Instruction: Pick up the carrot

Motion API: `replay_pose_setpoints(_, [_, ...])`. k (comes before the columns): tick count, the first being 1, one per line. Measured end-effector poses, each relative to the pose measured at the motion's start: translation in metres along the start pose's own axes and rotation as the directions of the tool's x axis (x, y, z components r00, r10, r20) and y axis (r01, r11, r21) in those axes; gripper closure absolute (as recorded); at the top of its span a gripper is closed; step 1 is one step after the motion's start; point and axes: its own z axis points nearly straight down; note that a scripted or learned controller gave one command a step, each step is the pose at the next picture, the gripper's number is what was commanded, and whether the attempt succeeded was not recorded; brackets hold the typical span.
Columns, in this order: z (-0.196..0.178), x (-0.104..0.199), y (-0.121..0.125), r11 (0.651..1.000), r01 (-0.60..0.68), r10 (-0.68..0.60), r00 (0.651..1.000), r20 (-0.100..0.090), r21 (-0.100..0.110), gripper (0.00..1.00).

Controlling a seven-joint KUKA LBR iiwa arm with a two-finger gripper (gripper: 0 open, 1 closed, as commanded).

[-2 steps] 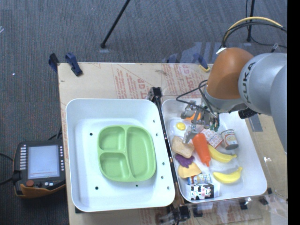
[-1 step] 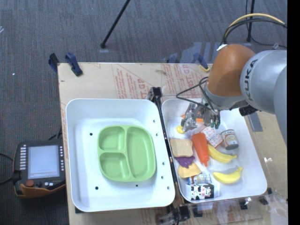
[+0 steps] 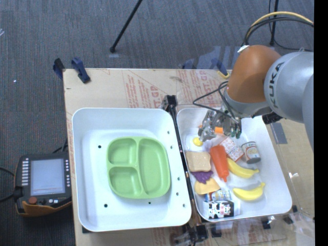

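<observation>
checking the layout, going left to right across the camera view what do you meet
Teach pendant → green divided plate → slice of bread → carrot → small can

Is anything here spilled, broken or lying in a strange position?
Nothing looks spilled or broken. The toy food, including the orange carrot, lies jumbled in the right white bin, while the green divided plate sits in the left white bin.

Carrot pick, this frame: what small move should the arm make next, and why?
Probably shift the gripper slightly toward the bin's near side, then lower it. It hangs above the right bin's far end, while the carrot lies just nearer the camera, between the bread slice and a banana.
</observation>
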Motion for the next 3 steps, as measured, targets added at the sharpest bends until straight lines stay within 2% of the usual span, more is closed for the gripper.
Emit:
replay_pose_setpoints(1, [-0.041,0.046,-0.006,0.998,0.059,-0.059,0.998,-0.019,0.002,1.00])
replay_pose_setpoints(2, [0.019,0.057,-0.036,0.924,0.383,-0.383,0.924,-0.007,-0.001,1.00])
replay_pose_setpoints(3, [0.026,0.062,-0.035,0.923,0.384,-0.384,0.923,-0.020,-0.007,0.00])
